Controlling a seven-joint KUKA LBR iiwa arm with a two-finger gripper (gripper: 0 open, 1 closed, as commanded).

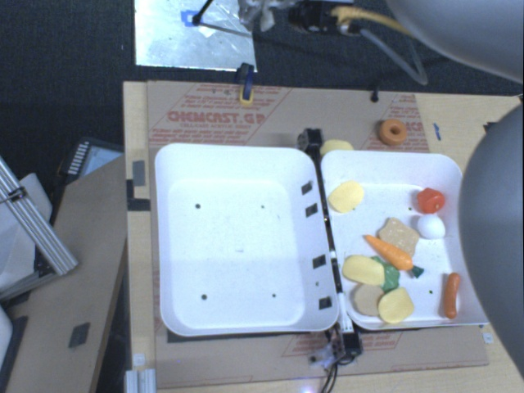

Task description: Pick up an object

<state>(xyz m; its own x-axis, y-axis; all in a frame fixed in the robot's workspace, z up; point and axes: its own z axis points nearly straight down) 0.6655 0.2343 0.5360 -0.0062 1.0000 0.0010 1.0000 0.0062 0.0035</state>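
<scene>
Pincer (266, 2) sits high over the floor beyond the bench; I cannot tell its state.
Right bin (446, 170) holds a carrot (388, 252), tomato (431, 200), egg (431, 227) and sausage (450, 295); a doughnut (393, 132) lies outside.

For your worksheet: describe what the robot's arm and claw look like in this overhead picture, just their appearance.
The arm is a broad, smooth, rounded grey body along the right side and top. At the top, the claw is pale metallic, blurred, with a dark fitting and a yellowish cable beside it.
</scene>
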